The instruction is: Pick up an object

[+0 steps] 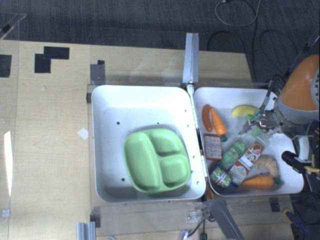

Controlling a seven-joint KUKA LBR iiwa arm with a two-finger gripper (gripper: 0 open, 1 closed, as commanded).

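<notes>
1. Gripper (255,125): over the right bin (295,149); you cannot tell its state.
2. Green bottle (231,155): in that bin, just lower-left of gripper, long axis slanting toward it.
3. Your descent: down-left.

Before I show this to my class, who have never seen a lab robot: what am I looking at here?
One fixed camera looks down at a slant on a bench bearing two shallow white bins. The grey and orange shape at the right is a robot arm; its hand hangs low over the right bin. I cannot tell whether it holds anything. That bin contains toy food and packages: a yellow banana, two carrots, a green bottle, a small carton. The left bin holds a green divided tray. The arm's job is to pick up one object.
</notes>
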